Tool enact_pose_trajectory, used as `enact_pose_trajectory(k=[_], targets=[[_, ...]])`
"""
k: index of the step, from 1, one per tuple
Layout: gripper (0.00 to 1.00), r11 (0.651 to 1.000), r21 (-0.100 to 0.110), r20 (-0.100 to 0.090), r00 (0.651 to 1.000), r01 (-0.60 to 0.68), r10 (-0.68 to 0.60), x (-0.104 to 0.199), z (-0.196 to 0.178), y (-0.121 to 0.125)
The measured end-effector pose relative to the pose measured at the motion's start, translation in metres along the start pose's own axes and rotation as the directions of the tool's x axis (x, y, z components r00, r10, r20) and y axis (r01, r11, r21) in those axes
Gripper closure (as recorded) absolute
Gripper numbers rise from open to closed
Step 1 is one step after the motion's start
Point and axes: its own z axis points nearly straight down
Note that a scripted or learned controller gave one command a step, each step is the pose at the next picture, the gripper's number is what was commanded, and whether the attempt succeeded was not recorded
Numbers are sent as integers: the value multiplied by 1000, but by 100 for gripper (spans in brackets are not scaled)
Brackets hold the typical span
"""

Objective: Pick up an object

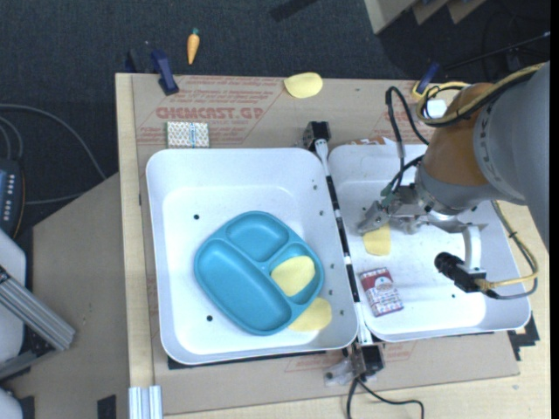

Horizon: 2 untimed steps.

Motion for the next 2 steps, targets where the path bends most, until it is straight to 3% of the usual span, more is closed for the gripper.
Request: enact_pose_trajectory(k=[1,2], targets=[[0,1000,3,-1,1000,-1,1,4,0,-16],[0,1000,0,0,1000,0,0,7,0,-7]])
